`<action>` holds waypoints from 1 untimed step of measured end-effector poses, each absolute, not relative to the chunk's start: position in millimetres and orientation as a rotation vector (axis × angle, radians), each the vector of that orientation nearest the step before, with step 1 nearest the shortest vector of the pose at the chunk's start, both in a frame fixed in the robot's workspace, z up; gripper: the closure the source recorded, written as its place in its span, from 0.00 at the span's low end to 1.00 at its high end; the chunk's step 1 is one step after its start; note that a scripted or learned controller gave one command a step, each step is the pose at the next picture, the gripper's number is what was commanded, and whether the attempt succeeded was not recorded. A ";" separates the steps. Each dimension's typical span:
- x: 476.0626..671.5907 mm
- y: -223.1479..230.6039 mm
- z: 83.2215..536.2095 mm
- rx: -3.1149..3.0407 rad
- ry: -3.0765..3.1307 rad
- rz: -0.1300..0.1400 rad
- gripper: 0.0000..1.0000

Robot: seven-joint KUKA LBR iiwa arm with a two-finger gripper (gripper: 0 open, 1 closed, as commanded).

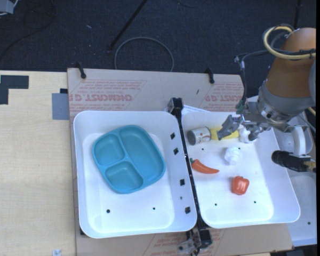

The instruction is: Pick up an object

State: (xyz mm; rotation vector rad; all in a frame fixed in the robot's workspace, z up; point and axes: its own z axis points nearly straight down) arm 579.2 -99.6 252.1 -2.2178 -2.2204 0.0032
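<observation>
Hovered over right shallow white plastic bin [277, 209], two-finger gripper [240, 126] above yellow block [228, 134] beside small metal can [198, 136]. Jaws' state: cannot tell. Likely lined up for grasp. Orange pepper [205, 167] and red pepper [239, 185] nearby.

Dark carpeted floor [69, 25] runs behind the table, crossed by black cables [144, 49]. The pale wooden table [26, 169] carries dark rectangular patches [10, 87] and a printed cardboard sheet [128, 89], evenly lit.
</observation>
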 end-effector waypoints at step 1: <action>572.4 -106.7 201.7 -2.217 -2.217 0.007 0.00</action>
